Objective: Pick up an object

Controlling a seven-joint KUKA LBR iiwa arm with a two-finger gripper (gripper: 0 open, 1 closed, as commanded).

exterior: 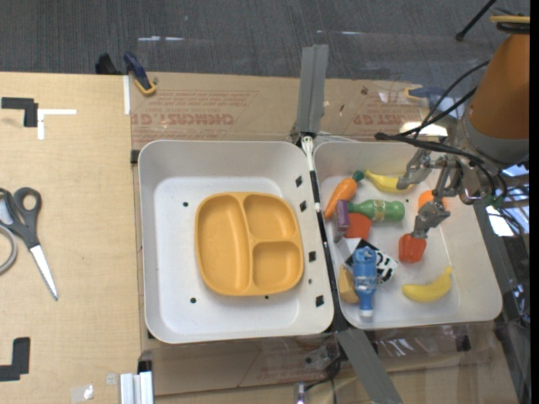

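My gripper (423, 195) hovers over the right bin (472, 305), near its right side, and its two fingers stand apart, open. One fingertip (412, 175) is close to a small yellow banana (384, 181). The other fingertip (430, 218) hangs just above a red toy (411, 247). A small orange piece (425, 198) shows between the fingers; I cannot tell whether they touch it. Further left in the bin lie a carrot (339, 196), a green bottle (380, 210), a red cup (358, 225), a blue bottle (365, 276) and a second banana (428, 286).
The left bin (160, 251) holds a yellow divided plate (250, 242). A grey divider bar (312, 91) runs up between the bins. Scissors (29, 230) lie on the wooden bench at far left. Cables trail around the arm's orange band (505, 82).
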